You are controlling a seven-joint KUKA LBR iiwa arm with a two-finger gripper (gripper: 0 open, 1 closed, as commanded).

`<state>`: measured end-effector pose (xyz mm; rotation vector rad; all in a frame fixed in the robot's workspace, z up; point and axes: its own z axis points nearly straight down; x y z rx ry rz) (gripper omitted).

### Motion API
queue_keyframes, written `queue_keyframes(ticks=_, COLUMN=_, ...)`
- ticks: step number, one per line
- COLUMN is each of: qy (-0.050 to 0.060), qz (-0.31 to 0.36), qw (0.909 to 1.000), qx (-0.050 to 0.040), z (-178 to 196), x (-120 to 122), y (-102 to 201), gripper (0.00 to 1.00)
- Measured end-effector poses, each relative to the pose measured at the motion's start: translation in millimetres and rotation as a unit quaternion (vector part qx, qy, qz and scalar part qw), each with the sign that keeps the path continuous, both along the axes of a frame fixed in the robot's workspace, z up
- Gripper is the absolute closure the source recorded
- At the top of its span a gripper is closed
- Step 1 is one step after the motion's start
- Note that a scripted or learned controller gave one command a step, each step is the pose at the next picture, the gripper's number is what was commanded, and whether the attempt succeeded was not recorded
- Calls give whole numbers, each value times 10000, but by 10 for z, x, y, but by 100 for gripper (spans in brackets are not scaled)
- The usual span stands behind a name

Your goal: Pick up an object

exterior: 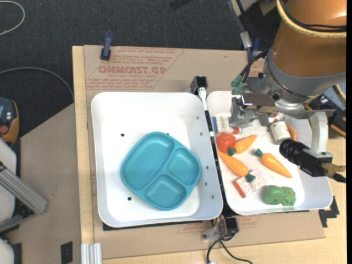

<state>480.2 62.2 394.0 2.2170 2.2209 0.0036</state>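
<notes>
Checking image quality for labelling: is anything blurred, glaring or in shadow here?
Camera view: the arm looms large and soft-focused at upper right; the plate and carrots are sharp; white bins are bright but not blown out; the claw casts slight shadow.

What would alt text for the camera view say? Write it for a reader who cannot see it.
A grey and orange robot arm reaches in from the right, its tool low over the right bin, which holds toy carrots, a tomato and a green vegetable. The left bin holds a blue divided plate.
</notes>
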Motion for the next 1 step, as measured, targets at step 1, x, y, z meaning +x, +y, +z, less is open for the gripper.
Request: queue_keyframes(ticks=1, qy=-10, qz=3, qw=10000, qx=-3, z=102, x=6, y=2, gripper=100)
